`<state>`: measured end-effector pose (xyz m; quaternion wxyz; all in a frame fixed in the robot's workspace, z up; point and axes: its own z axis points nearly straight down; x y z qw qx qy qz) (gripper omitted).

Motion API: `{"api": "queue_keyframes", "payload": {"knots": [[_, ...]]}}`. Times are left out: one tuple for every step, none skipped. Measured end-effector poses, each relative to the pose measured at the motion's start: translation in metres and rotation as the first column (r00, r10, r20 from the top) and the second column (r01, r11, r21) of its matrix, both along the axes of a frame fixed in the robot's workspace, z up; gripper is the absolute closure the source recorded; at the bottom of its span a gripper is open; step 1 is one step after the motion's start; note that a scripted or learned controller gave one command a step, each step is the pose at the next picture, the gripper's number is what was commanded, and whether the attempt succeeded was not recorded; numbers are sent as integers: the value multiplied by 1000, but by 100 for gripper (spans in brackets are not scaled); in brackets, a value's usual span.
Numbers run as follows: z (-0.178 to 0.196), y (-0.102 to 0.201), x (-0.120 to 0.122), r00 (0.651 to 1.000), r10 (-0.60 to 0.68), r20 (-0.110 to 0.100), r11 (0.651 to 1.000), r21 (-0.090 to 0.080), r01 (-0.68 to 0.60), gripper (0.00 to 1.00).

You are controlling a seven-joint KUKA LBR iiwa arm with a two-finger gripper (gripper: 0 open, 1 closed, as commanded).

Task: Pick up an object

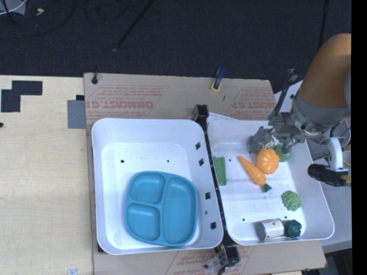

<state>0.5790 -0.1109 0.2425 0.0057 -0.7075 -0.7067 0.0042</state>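
The right bin [309, 234] holds several small objects. A round orange fruit [268, 161] lies near its far right side, touching an orange carrot [251, 169] that slants down to the right. My gripper [268, 141] hangs right over the fruit's upper edge, with the grey arm and its orange band rising to the upper right. A flat green strip [219, 171] lies by the bin's left wall. A light green broccoli piece [291, 200] sits nearer the front right. A silver can [270, 229] lies on its side at the front beside a dark green ball [293, 228].
The left bin [109, 136] holds a blue divided plate [162, 208] in its front half. A black divider [207, 171] separates the two bins. Both bins rest on a cardboard sheet [149, 96]. A black-and-white fixture [330, 173] sticks out past the right bin's edge.
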Motion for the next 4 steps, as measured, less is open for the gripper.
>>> {"api": "queue_keyframes", "payload": {"knots": [[7, 0, 2, 1000, 2, 13, 1000, -2, -2, 0], [-58, 0, 3, 1000, 2, 5, 1000, -1, -2, 0], [-117, 1, 11, 1000, 1, 7, 1000, -1, -1, 0], [-158, 4, 10, 1000, 0, 8, 1000, -1, 0, 0]]}}
